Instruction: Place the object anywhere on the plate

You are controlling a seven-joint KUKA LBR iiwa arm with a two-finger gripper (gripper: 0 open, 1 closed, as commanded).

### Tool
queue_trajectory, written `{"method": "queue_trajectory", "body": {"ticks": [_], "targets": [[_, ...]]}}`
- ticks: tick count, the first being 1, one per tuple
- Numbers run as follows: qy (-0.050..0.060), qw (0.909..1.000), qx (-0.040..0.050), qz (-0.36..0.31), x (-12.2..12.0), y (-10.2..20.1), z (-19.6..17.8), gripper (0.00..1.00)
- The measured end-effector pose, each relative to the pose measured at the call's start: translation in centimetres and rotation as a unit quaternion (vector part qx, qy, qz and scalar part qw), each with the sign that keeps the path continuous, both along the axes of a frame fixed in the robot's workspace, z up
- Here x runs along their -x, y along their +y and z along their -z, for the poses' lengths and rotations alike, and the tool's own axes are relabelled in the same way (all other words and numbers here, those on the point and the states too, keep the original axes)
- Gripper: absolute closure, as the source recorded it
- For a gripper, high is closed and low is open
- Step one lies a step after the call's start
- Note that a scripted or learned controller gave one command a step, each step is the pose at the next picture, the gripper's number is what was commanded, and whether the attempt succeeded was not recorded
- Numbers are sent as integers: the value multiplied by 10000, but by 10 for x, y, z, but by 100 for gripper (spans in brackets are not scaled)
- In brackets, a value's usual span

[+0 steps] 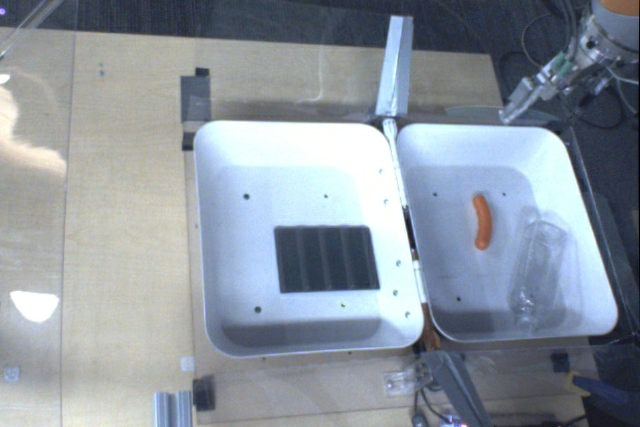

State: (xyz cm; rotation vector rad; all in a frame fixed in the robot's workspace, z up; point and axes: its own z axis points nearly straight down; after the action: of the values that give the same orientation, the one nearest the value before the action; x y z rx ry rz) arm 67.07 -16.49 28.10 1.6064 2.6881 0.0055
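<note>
A small orange sausage-shaped object (pixel 482 221) lies in the middle of the right bin (pixel 440 155). A dark grey square plate (pixel 326 258) with ridges lies flat on the floor of the left bin (pixel 230 175). My gripper (pixel 524 101) hangs at the upper right, above and just beyond the right bin's far rim, well apart from the orange object. Nothing shows at its tip.
A clear plastic bottle (pixel 535 270) lies on its side to the right of the orange object, in the same bin. A metal bar (pixel 394 65) stands behind the joint between the bins. Cables (pixel 560 5) lie at the far right.
</note>
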Motion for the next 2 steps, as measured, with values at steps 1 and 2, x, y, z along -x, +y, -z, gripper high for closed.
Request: {"method": "queue_trajectory", "body": {"ticks": [1,2], "targets": [[8,9962,7,-866,13,-18,37,0],[5,9926,9,-1215,5,11,12,0]]}}
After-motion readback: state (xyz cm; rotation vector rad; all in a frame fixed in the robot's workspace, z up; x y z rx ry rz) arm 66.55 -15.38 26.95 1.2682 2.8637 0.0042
